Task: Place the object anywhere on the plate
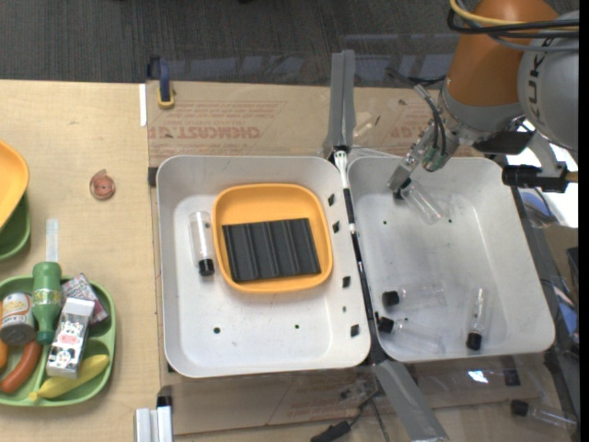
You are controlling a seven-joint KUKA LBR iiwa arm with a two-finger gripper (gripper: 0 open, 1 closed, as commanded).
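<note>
The tool (411, 175) hangs over the right bin (515, 339) with a clear tube (420, 203) pinched between its fingers, away from the plate (272, 201).

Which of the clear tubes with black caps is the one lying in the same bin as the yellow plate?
The tube in the left bin, just left of the yellow plate. The others lie in the right bin.

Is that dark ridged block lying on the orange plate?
Yes, the dark ridged block lies flat inside the orange plate in the left bin.
</note>
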